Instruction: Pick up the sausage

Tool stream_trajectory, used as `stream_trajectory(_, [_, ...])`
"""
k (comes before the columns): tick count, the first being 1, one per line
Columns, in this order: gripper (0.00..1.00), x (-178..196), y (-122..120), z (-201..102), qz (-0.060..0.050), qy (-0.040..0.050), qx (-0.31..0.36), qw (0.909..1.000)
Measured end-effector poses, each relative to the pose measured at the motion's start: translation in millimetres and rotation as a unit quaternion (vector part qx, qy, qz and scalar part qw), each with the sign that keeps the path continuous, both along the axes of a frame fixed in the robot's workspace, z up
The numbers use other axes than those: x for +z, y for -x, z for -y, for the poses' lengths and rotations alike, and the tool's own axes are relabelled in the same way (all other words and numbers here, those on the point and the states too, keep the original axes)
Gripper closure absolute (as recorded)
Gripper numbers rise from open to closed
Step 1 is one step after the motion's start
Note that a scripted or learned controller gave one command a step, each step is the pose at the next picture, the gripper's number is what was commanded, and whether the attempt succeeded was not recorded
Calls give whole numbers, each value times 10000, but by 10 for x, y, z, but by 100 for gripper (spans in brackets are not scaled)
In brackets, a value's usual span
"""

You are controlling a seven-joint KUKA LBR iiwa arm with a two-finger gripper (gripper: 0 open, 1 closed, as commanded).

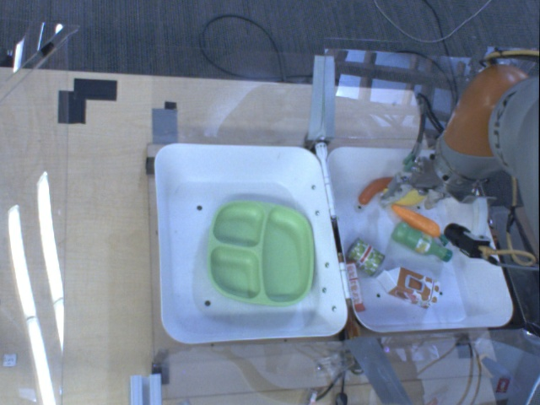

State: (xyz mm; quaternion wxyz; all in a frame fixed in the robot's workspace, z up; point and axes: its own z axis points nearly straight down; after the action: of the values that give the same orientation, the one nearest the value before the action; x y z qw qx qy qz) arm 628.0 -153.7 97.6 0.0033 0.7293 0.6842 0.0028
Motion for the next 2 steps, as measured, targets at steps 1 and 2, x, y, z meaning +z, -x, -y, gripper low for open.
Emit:
stream_trajectory(1, [0, -90, 90, 203, 0, 6, 464, 9989])
stream_trajectory(2, [100, 52, 55, 190, 51, 10, 476, 9989])
